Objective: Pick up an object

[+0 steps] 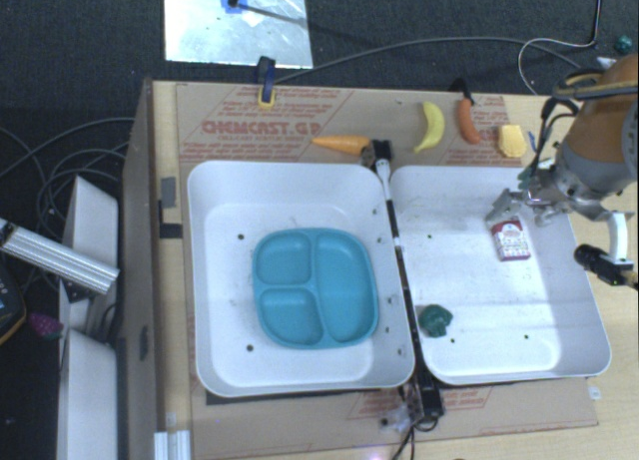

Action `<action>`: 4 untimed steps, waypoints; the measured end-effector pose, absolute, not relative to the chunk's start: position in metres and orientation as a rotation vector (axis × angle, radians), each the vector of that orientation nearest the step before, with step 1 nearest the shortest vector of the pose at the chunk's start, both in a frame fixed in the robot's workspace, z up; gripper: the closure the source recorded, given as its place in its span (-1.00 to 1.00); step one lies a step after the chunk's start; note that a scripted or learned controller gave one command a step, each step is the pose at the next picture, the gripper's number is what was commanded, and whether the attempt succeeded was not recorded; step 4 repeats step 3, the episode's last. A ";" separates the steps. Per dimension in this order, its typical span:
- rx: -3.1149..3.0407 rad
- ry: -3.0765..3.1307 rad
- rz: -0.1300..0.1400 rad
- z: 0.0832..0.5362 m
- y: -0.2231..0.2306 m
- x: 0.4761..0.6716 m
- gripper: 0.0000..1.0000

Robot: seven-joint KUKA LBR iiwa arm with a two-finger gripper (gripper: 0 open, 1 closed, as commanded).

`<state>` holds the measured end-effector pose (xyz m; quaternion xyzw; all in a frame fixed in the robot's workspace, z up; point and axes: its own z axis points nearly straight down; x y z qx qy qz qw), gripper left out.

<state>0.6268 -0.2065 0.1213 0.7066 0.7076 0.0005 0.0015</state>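
Your arm (599, 139) comes in from the right, grey wrist and orange band over the far right corner of the right bin (559, 348). The gripper (519, 211) sits low above that bin's upper right area, and you can see its metal fingers (502, 211) pointing down toward the small red-and-white packet (512, 240), which lies flat on the bin floor just beneath and slightly nearer the camera than the fingertips. You cannot tell from this slant whether the fingers are spread or closed; the packet looks to be resting on the floor and not gripped, though the tips are near or touching its upper end. Also in the right bin, a dark green lumpy object (434, 319) lies near the left wall, close to the divider (394, 238) between bins, well apart from the packet. The left bin (215, 199) holds a blue three-compartment tray (315, 285), roughly centered. On the cardboard (250, 114) behind the bins you have a carrot (339, 144) near the bins' junction, a banana (431, 127), an orange-red sausage-shaped item (467, 121) just beside it, and a pale yellow block (512, 141) near the arm. A black-and-yellow clamp (266, 81) grips the cardboard's far edge. Cables (399, 47) run across the dark floor behind.
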 end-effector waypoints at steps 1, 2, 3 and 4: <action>2.215 2.225 0.000 0.090 -0.206 0.635 -1.00; 2.210 2.225 0.003 0.101 -0.206 0.636 1.00; 2.215 2.225 0.004 0.137 -0.107 0.616 1.00; 2.215 2.225 0.004 0.137 -0.107 0.616 1.00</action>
